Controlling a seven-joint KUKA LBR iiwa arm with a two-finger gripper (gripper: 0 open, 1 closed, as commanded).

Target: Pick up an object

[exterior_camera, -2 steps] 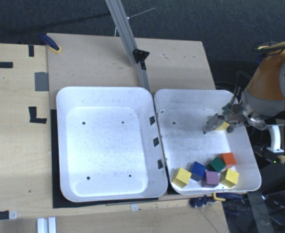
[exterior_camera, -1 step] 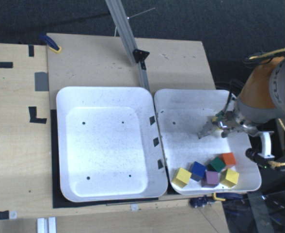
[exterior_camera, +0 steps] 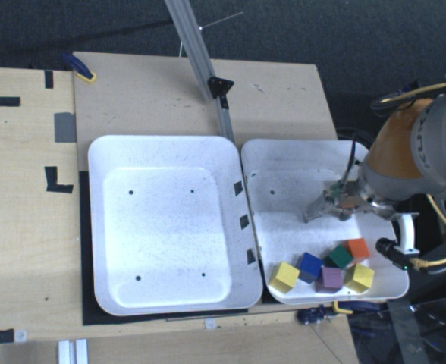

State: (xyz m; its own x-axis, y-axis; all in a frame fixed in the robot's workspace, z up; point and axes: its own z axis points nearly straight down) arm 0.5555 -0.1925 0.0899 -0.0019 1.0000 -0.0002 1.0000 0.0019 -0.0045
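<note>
A grey arm (exterior_camera: pixel 416 146) with an orange band reaches in from the right over the right-hand bin (exterior_camera: pixel 284 165), its end effector (exterior_camera: pixel 321 209) low above the bin's floor, pointing left and slightly down across the middle of the bin. At this distance it is too small and blurred to tell how its tips stand, and nothing can be seen between them.

The blocks sit in a loose cluster along the near edge of the same bin, apart from the end effector: a yellow cube (exterior_camera: pixel 285 277) at the left, a blue cube (exterior_camera: pixel 310 266) just beside it, a purple cube (exterior_camera: pixel 331 278), a green cube (exterior_camera: pixel 339 257) touching an orange cube (exterior_camera: pixel 357 249), and a second yellow block (exterior_camera: pixel 362 277) at the right. All are roughly cubic, so none shows a clear long axis.

The left-hand bin (exterior_camera: pixel 102 226) lies beside it on the wooden bench (exterior_camera: pixel 155 89). A slanted metal rail (exterior_camera: pixel 189 29) crosses the bench behind the bins. No readable writing or label shows anywhere.
</note>
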